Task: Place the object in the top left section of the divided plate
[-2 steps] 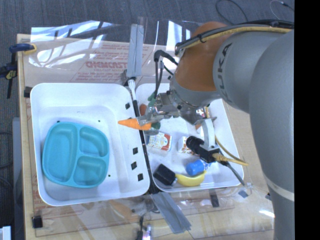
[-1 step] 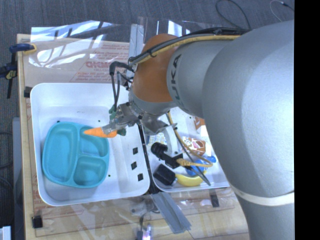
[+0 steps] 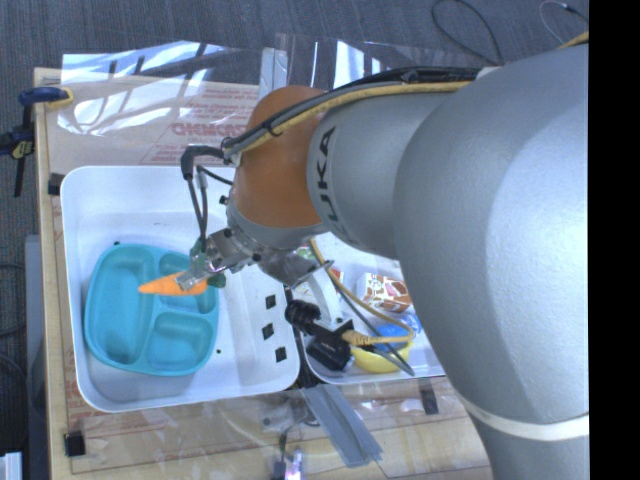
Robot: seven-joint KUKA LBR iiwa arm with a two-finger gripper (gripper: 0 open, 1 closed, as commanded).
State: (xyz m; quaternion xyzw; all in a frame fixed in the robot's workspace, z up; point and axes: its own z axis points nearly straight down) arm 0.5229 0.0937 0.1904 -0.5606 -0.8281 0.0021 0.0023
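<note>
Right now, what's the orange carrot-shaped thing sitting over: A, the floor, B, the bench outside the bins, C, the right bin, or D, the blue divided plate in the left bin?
D: the carrot lies over the blue divided plate in the left bin, with its thick end at the end effector.

A yellow banana-like toy [image 3: 380,356] lies in the right white bin [image 3: 330,373], just below a red-and-white patterned item [image 3: 386,292] in that bin. A blue clamp [image 3: 38,96] grips the bench's far-left corner, well apart from the bin.
</note>
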